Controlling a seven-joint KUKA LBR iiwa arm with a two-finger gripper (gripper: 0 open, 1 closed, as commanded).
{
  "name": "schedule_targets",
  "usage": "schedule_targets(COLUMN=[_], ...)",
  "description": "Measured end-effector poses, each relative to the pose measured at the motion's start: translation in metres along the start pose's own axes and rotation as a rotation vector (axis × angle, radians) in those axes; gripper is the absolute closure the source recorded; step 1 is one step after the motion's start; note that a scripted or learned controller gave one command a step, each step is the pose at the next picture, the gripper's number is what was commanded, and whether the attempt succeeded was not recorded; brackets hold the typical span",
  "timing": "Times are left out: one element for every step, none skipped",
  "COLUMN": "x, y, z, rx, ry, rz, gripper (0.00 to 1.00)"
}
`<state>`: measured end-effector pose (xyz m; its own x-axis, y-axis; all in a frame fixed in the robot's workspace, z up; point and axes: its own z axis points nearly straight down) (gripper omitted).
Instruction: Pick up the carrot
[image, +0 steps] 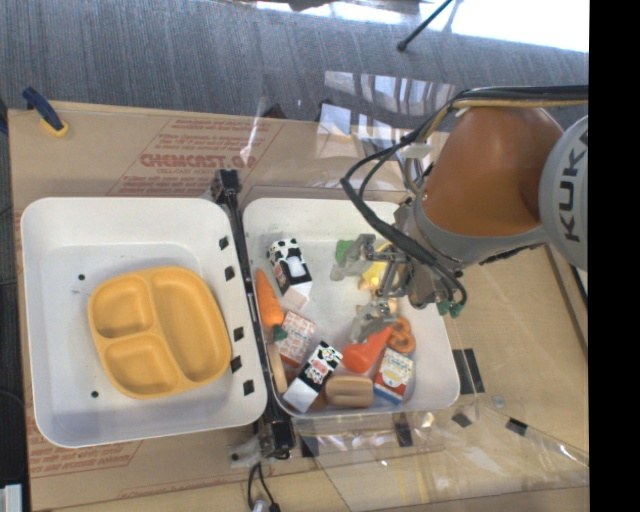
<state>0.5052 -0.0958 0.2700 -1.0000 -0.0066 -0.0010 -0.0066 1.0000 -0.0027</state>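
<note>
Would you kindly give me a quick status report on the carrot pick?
Claw over right white bin, nothing visibly held. Long orange carrot lies by that bin's left wall, untouched. Cow-print cartons crowd beside it.

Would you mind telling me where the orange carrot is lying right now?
The orange carrot lies in the right-hand white bin, along its left wall, with a black-and-white cow-patterned carton just to its upper right.
</note>
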Motion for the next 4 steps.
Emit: schedule_targets(x=[-0.026,-0.02,-0.008,-0.028], y=[-0.072,-0.044,0.014,0.11], z=[-0.097,-0.012,0.023,0.08], rx=[0.006,-0.002,-0.002,-0.002], ry=[-0.013,0.003,0.002,0.01], rz=[0.054,0.335,0.557,0.777], gripper=[0.0,0.0,0.0,0.0])
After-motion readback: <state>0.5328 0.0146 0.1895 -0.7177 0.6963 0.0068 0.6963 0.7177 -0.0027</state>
